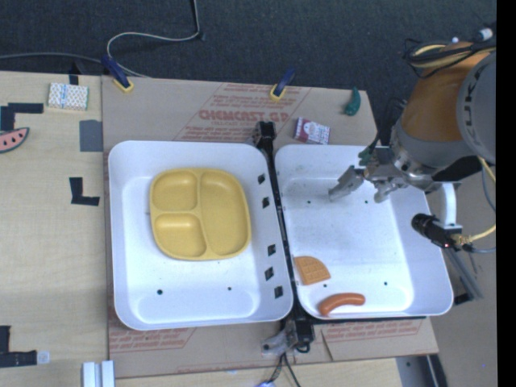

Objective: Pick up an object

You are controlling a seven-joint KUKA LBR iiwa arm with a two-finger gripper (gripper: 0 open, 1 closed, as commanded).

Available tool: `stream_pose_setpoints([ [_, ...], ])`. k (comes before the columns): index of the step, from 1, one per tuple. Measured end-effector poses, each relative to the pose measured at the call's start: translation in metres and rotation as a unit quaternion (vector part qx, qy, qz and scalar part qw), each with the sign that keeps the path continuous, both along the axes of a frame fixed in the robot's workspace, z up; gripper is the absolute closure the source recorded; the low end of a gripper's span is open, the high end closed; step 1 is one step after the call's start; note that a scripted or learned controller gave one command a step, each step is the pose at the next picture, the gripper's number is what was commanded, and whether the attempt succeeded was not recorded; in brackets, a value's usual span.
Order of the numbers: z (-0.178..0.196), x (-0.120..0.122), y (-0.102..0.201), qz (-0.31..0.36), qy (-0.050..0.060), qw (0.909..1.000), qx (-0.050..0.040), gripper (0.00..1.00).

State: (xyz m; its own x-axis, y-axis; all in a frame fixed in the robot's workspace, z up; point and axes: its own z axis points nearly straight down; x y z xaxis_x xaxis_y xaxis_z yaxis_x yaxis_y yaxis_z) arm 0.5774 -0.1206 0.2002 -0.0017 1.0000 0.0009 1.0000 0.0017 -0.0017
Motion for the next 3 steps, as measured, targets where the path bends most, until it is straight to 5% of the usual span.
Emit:
stream_pose_setpoints([
  [1, -0.1016, -0.0179, 0.0186, 0.000, 0.001, 1.0000, 0.0002, 0.00],
  [2, -0.0917, -0.0174, 0.0191, 0.000, 0.001, 1.0000, 0.0007, 1.00],
  [3, -0.0918, -0.0174, 0.0191, 0.000, 0.001, 1.0000, 0.0007, 0.00],
])
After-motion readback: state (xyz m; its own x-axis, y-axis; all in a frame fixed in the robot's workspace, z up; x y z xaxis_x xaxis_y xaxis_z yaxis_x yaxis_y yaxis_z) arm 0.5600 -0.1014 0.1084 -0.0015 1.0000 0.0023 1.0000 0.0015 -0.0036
